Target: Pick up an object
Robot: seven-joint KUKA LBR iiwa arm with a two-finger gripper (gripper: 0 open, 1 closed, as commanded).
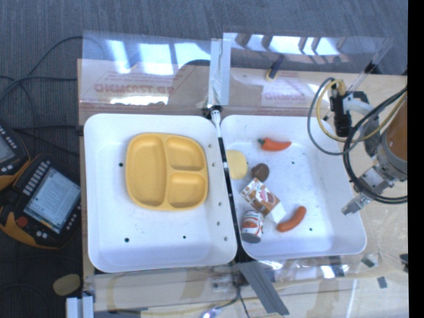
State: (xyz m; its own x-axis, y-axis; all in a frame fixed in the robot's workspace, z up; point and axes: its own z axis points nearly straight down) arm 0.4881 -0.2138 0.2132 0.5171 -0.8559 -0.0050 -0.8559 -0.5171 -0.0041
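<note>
The right white bin (331, 244) holds several small items. An orange carrot (274, 144) lies near the back. A pale yellow round piece (236, 163) sits against the left wall, with a dark brown lump (260, 172) beside it. A small printed carton (260, 197) lies in the middle, a small can (252, 224) in front of it, and a red-orange sausage (291, 219) to its right. My gripper (358, 201) hangs over the bin's right rim, to the right of the sausage and apart from every item, with nothing seen in it.
The left white bin (106, 237) carries a yellow divided plate (167, 171). Cables (331, 121) loop from the arm over the right bin's back right corner. A handheld control pendant (40, 197) lies on the floor at far left. Clear plastic walls stand behind both bins.
</note>
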